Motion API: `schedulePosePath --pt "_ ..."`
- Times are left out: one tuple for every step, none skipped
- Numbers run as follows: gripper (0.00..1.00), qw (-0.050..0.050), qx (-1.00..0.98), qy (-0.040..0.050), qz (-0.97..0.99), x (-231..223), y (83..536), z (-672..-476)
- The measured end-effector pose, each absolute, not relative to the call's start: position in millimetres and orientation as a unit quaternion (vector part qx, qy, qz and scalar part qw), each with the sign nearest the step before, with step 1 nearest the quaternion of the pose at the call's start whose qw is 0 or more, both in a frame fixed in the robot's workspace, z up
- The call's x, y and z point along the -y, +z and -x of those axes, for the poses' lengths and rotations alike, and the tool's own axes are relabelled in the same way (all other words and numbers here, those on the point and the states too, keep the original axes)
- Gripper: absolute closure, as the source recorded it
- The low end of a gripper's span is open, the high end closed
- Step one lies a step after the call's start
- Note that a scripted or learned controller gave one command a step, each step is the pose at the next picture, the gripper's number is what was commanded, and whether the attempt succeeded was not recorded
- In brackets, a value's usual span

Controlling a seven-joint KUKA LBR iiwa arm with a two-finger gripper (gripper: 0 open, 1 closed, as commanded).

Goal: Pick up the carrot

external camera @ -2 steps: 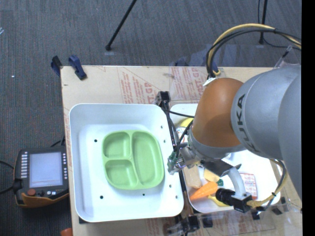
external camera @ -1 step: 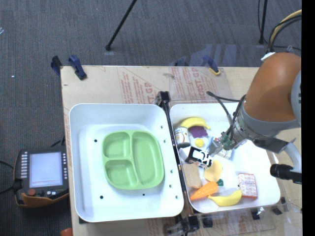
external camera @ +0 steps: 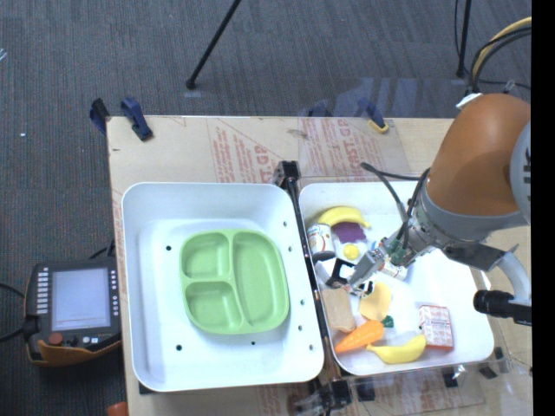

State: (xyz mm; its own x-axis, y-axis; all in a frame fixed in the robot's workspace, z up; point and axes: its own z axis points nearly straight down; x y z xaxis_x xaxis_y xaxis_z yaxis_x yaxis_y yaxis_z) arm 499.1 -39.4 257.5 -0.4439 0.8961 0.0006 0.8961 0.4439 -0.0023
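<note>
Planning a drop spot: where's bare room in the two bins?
Left bin: bare white floor all around the green tray, widest on its left. Right bin: crowded on its left, where the pincer sits among carrot, bananas and other items.

The grey arm [external camera: 486,172] reaches in from the right, its pincer [external camera: 351,276] angled down and leftward.
</note>
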Motion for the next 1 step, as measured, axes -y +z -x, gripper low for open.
schedulePosePath --pt "0.00 0.004 0.886 0.0014 0.463 52.7 184.6 -474.5"
